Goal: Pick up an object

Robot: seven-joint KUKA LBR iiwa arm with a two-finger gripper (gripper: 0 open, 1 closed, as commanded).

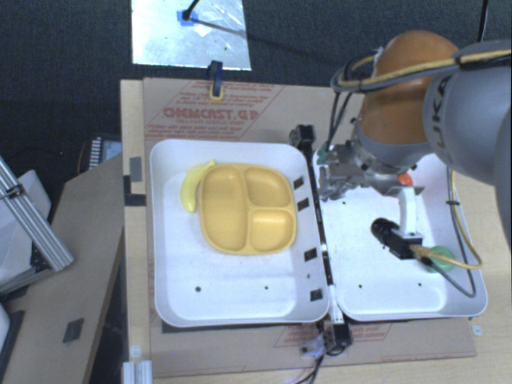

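Observation:
A yellow divided plate (244,209) lies in the left bin (192,294), and a yellow banana (190,186) pokes out from under its upper left edge. My gripper (334,179) hangs low over the upper left corner of the right bin (376,298), close to the divider between the bins. The wrist and the grey and orange arm cover the space behind it. A small green thing (442,261) lies near the right bin's right wall. A small orange-red thing (406,179) peeks out beside the wrist.
The bins sit on a cardboard sheet (216,110) printed with red letters. A yellow and blue clamp (216,81) stands at its far edge. A shiny metal sheet (190,21) lies behind, and an aluminium rail (28,218) slants at the left.

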